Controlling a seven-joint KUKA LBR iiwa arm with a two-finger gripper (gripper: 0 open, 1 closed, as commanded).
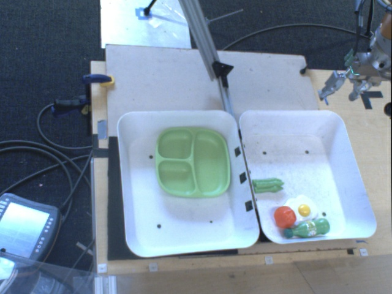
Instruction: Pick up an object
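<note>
Red and round, a small plastic tomato lies in the near part of the right white bin, and it is one of four toy foods gathered there. Touching it on the right is a white fried egg with a yellow yolk, which sits slightly farther back. Just in front of both, a small green bottle with a white label lies on its side along the near wall of the bin, its cap end pointing left toward the tomato. A green pea pod lies a little farther back, against the bin's left wall and apart from the other three.

The two-finger gripper hangs beyond the far right corner of that bin, over the bare bench, well away from all the toys. Its fingers are spread apart with nothing between them. Only the grey wrist of the arm reaches in from the upper right.

Left of the shared wall, the left white bin holds a pale green plastic plate with three compartments, set flat toward the far side. A grey metal pole slants down from the top to the seam between the bins. Black cables curl over the dark floor to the left, and a control pendant with a lit screen lies at the near left corner.
</note>
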